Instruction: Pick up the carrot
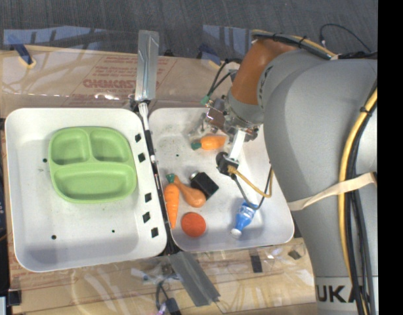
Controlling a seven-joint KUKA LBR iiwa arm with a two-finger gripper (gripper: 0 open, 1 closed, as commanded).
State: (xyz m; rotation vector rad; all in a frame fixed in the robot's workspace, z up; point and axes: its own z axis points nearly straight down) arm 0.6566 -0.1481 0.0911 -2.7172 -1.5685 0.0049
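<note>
A green divided plate [92, 163] lies in the left bin [31, 241], toward its far edge and a little left of its middle, with two small sections on the far side and one long section nearer. In the right bin [280, 231], a black block [204, 184] sits about in the middle. An orange ball [193, 224] rests by the near edge. A blue and white bottle [244, 218] lies tilted toward the near right corner.
</note>
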